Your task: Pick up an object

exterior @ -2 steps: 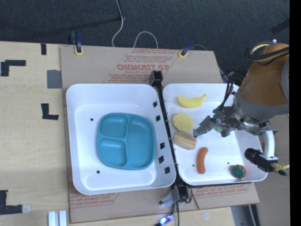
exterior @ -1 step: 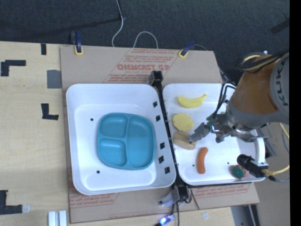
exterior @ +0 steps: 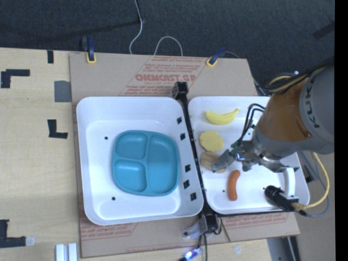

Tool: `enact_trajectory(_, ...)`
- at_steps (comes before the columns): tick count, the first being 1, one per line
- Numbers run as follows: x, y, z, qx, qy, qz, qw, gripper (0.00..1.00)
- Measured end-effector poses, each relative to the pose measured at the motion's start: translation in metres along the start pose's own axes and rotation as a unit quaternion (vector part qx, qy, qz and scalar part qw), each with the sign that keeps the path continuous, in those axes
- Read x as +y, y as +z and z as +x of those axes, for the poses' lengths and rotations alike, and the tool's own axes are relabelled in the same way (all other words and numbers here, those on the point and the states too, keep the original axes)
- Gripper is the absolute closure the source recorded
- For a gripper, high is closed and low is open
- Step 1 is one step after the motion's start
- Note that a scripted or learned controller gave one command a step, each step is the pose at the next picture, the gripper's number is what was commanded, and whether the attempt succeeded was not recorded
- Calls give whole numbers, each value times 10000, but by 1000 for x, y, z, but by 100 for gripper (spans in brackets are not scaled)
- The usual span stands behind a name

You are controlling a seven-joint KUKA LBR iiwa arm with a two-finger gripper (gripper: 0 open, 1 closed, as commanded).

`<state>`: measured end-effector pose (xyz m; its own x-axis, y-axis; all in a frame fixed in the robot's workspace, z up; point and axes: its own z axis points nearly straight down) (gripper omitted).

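Note:
The right bin [exterior: 261, 203] holds a yellow banana [exterior: 222, 116], a round yellow piece [exterior: 211, 141], a brownish lump [exterior: 207, 159] and an orange-red sausage [exterior: 233, 185]. My gripper [exterior: 235, 163] hangs low over the middle of this bin, under the grey arm with its orange band [exterior: 283, 118]. Its fingers stand apart and open, with nothing between them. One fingertip [exterior: 221, 165] is right beside the brownish lump, and the sausage lies just below the gripper in the view.
The left bin [exterior: 89, 124] carries a blue divided plate [exterior: 145, 162]. A black divider [exterior: 187, 140] runs between the two bins. Both bins rest on a cardboard sheet [exterior: 163, 75] on the bench.

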<state>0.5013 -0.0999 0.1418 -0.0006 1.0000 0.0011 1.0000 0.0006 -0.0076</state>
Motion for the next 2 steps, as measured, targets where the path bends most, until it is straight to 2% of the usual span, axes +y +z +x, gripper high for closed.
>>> enact_trajectory(1, 3, 50, -1, -31, 0, -83, 10000, 0)
enact_trajectory(2, 4, 37, 0, -22, -10, -97, 9999, 100)
